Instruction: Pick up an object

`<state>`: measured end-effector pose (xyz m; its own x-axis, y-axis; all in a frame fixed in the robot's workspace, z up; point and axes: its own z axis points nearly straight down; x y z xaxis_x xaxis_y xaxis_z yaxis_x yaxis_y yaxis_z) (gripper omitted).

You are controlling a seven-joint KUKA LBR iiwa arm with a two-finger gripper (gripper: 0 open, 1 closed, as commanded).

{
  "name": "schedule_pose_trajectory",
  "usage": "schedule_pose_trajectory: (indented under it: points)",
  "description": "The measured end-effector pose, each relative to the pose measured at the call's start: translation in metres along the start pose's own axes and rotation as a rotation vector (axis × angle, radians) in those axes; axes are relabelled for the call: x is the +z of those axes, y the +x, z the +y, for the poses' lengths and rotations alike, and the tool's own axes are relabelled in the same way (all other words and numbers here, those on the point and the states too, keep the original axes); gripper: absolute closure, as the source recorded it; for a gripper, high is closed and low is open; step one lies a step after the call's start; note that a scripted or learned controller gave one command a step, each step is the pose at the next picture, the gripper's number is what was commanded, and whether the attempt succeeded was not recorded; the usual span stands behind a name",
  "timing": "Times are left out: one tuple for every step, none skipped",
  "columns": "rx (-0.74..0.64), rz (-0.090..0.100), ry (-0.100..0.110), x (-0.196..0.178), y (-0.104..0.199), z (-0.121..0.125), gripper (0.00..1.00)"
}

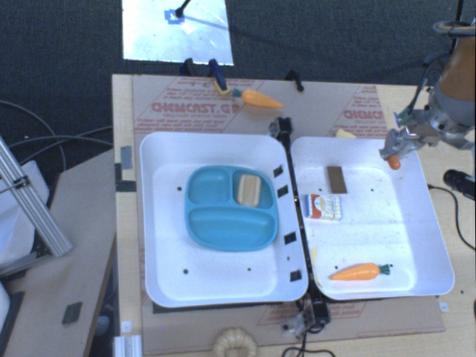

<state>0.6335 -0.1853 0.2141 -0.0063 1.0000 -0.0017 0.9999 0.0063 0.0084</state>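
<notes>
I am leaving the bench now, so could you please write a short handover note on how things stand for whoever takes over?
Gripper: at the far right corner of the right white bin; an orange bit shows at its tip, but a grasp cannot be confirmed.
Right bin: orange toy carrot near the front, small printed carton in the middle, brown flat block behind it.
Left white bin: blue divided plate with a tan slice.
Second orange carrot lies on the board behind the bins.
Done: no pick confirmed. Left: grasp and lift one object.
</notes>
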Motion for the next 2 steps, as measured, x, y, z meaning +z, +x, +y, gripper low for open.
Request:
schedule_pose_trajectory:
  points:
    - [0.001, 0.001, 0.004, -0.011, 0.000, 0.001, 1.00]
    - [-0.002, 0.003, 0.007, -0.022, 0.049, -0.027, 1.00]
